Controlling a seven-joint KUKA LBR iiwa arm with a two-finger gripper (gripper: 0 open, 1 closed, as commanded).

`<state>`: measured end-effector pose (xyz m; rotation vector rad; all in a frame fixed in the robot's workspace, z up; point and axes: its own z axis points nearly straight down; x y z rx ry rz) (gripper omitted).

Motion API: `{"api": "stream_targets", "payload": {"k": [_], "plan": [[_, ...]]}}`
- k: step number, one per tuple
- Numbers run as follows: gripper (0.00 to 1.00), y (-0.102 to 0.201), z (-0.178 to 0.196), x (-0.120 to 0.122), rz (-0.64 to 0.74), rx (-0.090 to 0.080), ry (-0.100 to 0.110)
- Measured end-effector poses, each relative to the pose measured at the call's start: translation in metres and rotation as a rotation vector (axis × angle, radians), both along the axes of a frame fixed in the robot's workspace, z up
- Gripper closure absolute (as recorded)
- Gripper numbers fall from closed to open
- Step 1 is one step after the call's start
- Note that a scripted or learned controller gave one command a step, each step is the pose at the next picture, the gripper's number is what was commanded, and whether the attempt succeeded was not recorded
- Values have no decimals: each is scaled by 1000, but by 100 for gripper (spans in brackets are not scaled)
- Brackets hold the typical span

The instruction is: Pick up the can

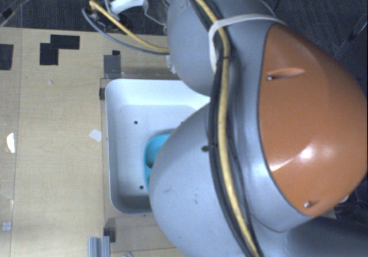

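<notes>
A: Camera view, and the biggest thing you see is the arm (pixel 253 135), grey with a broad orange band, covering the whole right half and most of the middle.

B: And beneath it?

A: The wooden bench (pixel 52 152) spreads down your left side, with black marks near its top edge. Set into it is a white bin (pixel 123 152), its left wall and rounded corners in plain sight, its right part hidden under the arm.

B: What's in the bin?

A: You get a blue object (pixel 154 151) against the arm's edge, mostly covered. Whether that's the can, you can't tell.

B: The claw?

A: You can't tell how it stands. Smallest: a yellow cable (pixel 221 152) running down the arm.
</notes>
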<state>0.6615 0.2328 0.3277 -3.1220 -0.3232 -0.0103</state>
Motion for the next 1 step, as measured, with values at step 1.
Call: {"api": "stream_targets", "payload": {"k": [1], "plan": [[100,0,11,1,2,2,-2]]}}
